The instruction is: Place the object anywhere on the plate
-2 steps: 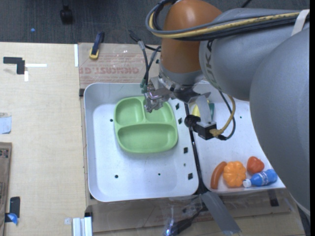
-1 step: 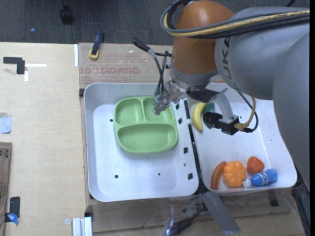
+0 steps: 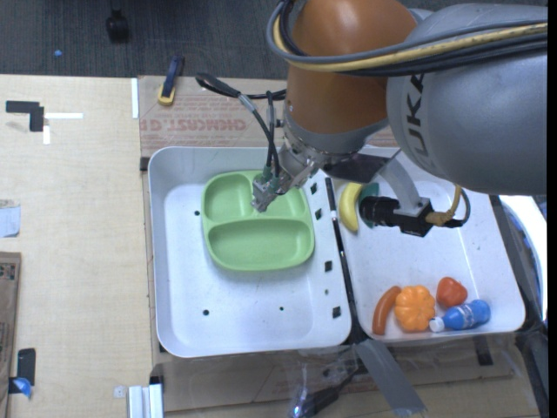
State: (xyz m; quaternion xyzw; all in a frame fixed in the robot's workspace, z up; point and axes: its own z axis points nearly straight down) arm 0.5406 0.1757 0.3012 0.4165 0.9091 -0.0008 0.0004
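One gripper [image 3: 264,196] hangs over the green plate [image 3: 257,244] in the left bin [image 3: 174,320]; we cannot tell whether it carries anything. If it does not, we judge that the release would leave the plate bare.

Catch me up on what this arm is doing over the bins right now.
The grey arm reaches in with its pincer low over the green divided plate in the left bin, at the plate's upper compartment. Whether it carries anything is too small to tell. In the right bin lie a banana, a small orange pumpkin, an orange sausage-shaped piece and a little blue bottle.
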